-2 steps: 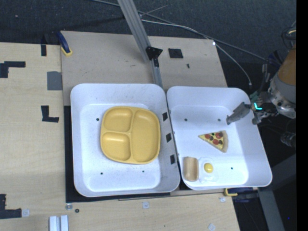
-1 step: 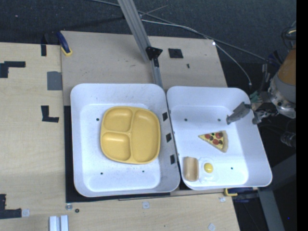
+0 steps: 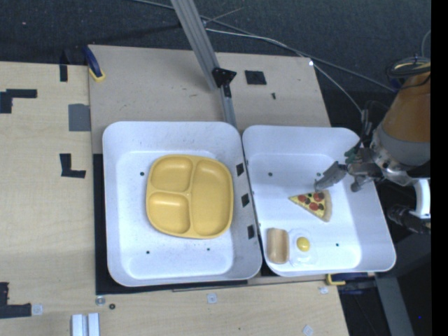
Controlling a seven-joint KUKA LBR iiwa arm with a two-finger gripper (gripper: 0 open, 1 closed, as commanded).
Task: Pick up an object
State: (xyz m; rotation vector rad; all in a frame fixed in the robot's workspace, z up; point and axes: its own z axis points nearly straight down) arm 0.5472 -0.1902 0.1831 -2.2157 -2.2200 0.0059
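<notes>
We see two shallow white plastic bins side by side. The left bin (image 3: 119,187) holds a yellow three-compartment plate (image 3: 189,195). In the right bin (image 3: 350,152), a toy pizza slice (image 3: 313,204) lies near the middle, with a tan bread-like block (image 3: 277,245) and a toy fried egg (image 3: 302,244) nearer the front. The gripper (image 3: 329,179) hovers just above the slice; we cannot tell its grip.

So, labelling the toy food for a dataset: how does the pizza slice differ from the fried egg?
The pizza slice is a yellow triangle with red toppings; the fried egg is a rounded white patch with a yellow yolk. The slice lies mid-bin, the egg near the front wall. Both lie flat in the right bin.
</notes>
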